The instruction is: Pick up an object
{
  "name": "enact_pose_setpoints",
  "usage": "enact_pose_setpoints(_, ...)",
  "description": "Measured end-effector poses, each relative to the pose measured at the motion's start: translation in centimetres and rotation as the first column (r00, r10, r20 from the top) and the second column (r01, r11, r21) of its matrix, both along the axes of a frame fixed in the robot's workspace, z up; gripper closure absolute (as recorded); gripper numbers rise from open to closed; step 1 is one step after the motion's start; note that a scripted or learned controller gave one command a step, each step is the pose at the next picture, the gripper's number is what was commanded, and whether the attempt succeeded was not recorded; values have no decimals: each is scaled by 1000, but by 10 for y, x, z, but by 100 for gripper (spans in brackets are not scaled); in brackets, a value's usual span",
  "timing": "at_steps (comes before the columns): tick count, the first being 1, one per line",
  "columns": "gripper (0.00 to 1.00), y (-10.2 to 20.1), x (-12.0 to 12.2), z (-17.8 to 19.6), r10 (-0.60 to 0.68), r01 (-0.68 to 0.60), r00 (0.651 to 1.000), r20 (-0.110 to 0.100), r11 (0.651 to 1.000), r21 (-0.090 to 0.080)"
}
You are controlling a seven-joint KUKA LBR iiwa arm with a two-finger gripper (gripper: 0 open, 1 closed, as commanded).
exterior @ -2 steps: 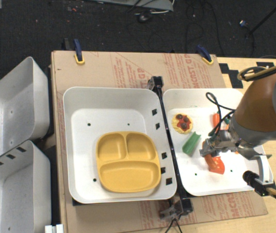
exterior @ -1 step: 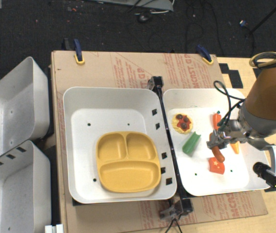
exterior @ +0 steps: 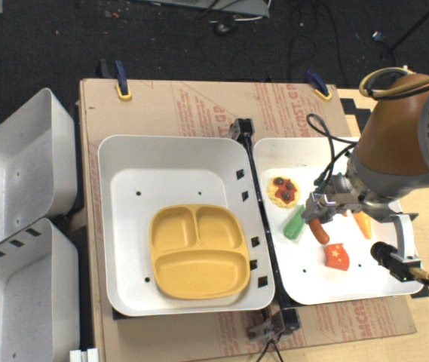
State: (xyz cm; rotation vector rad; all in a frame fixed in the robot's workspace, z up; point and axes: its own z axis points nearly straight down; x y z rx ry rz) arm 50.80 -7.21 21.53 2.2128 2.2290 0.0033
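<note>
Camera view shows the end effector (exterior: 321,211) low in the right bin (exterior: 304,155) over the toy sausage (exterior: 319,231) beside the green piece (exterior: 294,225), its grip unreadable, nothing visibly lifted, so the pick remains undone.

Your arm (exterior: 399,130) is reaching in from the right, its orange band bulking large just above and to the right of the hand (exterior: 326,206). The grey wrist is sitting right behind the hand, angling it downward and to the left. Black cables are looping up over the hand from the wrist. A black part on a light bracket is hanging below and to the right of the hand.
</note>
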Motion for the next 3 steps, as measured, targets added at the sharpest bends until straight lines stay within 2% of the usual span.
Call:
enact_pose_setpoints(1, 100, 43, 11, 9, -1, 1, 1000, -1, 1000, 0)
enact_pose_setpoints(2, 100, 91, 13, 12, 1, -1, 1000, -3, 1000, 0)
enact_pose_setpoints(3, 100, 151, 22, 9, 1, -1, 1000, -2, 1000, 1)
